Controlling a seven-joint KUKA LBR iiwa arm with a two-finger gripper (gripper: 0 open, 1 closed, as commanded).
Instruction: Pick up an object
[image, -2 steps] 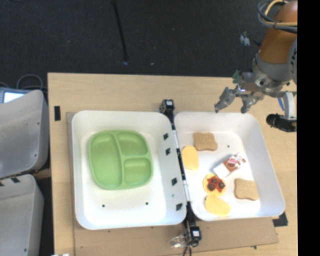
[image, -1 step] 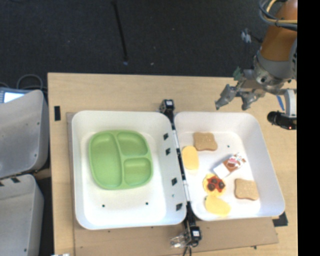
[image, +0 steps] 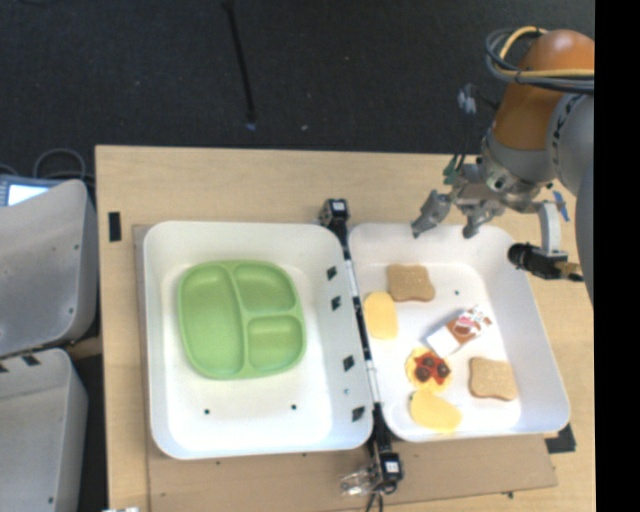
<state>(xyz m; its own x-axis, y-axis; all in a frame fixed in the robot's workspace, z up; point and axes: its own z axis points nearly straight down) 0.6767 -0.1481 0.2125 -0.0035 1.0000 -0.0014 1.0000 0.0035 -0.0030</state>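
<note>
The gripper (image: 449, 222) hangs over the right bin's (image: 545, 330) far rim, jaws spread, pinching nothing. The nearest toast slice (image: 410, 283) lies just below-left of it.

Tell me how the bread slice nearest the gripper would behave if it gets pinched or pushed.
The bread slice lies flat in the right bin, so it probably slides rather than rolls. It looks thin, likely light, and its low profile may be hard for the gripper to pinch. It looks like toy food, probably stiff.
</note>
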